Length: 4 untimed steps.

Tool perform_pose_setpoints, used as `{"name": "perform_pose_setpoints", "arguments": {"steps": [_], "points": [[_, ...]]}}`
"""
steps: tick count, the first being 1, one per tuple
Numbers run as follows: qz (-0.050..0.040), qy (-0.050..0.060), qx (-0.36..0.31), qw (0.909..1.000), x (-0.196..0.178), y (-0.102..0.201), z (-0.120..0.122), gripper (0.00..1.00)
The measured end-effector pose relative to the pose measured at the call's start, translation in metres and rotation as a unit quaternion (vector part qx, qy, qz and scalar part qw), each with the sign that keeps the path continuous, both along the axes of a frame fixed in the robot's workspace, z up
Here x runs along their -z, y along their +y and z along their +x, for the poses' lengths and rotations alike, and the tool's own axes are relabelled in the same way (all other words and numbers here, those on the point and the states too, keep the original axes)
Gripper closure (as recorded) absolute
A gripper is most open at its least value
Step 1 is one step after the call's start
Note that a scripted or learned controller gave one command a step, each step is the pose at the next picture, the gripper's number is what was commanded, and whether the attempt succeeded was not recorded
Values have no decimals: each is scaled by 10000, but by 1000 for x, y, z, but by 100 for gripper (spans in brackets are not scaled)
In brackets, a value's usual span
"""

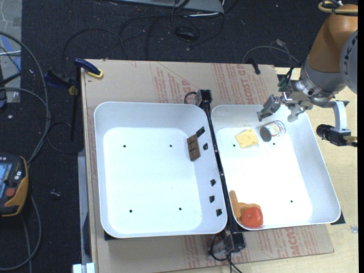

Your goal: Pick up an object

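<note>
Camera view. Desk: brown board surface, carrying two white bins side by side.

Left bin: one brown bar is seen lying against the right wall, near the far end.

Right bin: a yellow wedge is seen on the floor near the far end; a small can lies on its side just beside the wedge, to its right; a red ball is lodged in the near left corner, touching an orange piece.

Arm: entered from the right, orange band above the wrist.

End effector: held above the far edge of the right bin, just over the can; fingers are seen spread, nothing between them.
</note>
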<state>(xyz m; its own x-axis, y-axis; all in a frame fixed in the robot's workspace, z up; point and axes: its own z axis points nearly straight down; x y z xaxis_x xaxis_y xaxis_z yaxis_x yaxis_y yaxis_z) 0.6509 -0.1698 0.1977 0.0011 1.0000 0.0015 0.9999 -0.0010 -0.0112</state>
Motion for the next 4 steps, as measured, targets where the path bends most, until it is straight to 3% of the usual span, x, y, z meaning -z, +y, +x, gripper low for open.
{"name": "perform_pose_setpoints", "arguments": {"steps": [1,3,4], "points": [[-8,-56,-6,10000,-7,0,2,0],[-20,-85,-6,10000,76,9,2,0],[-17,-98,-9,10000,74,9,4,0]]}}
